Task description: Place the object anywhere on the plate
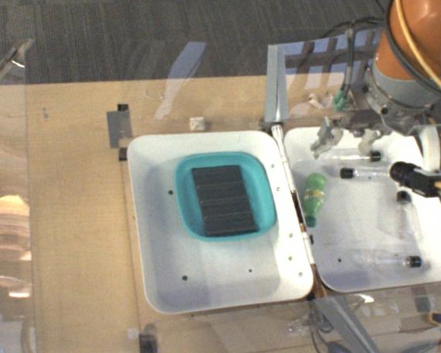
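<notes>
Green bottle-shaped object (313, 195), lying on its side in the right bin (369, 270), close against the divider wall it shares with the left bin (165, 286). You will find the teal plate (186, 206) in the left bin, already carrying a dark ribbed block (223, 200) that covers most of its centre. The gripper (334, 133) hangs over the upper left corner of the right bin, apart from the green object and not touching it; you cannot tell from this angle whether its jaws are spread or pressed together, since the metal fingers are small and seen against pale cable clutter. Several clear tubes with dark caps (357, 172) lie scattered across the right bin.

Points of risk for you to watch, offered as judgement:
1. The object sits tight to the bin wall, so one finger may land on the rim or the divider instead of sliding beside it, spoiling the grasp.
2. Its rounded body looks likely to roll or squirt out under an off-centre pinch.
3. A descent aimed slightly right could catch a clear tube instead.
4. On delivery, the ribbed block leaves only a narrow teal margin; a release over the block may let the object tumble off the plate.
</notes>
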### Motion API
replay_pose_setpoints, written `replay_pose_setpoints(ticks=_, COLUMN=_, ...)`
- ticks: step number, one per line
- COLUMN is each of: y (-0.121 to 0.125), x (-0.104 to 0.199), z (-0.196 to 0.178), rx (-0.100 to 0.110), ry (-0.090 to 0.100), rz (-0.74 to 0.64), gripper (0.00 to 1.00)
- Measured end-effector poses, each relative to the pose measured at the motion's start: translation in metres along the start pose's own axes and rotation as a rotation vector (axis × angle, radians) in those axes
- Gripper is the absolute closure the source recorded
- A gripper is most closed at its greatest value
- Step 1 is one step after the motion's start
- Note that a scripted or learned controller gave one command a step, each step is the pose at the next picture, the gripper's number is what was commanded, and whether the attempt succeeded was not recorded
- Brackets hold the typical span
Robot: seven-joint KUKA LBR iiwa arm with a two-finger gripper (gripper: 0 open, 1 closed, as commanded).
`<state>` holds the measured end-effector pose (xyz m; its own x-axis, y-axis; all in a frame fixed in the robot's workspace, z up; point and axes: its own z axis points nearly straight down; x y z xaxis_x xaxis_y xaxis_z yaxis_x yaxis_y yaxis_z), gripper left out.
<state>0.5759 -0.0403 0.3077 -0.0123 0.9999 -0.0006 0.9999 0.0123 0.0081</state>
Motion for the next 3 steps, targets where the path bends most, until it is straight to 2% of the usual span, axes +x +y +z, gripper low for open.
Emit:
replay_pose_setpoints(ticks=1, y=0.032, x=-0.074, z=-0.054, rx=0.002, ry=-0.002, rz=0.004, gripper=0.0)
replay_pose_setpoints(ticks=2, y=0.093, x=-0.141, z=-0.108, rx=0.005, ry=-0.002, rz=0.077, gripper=0.0)
replay_pose_setpoints(ticks=3, y=0.065, x=-0.153, z=-0.127, rx=0.004, ry=-0.002, rz=0.19, gripper=0.0)
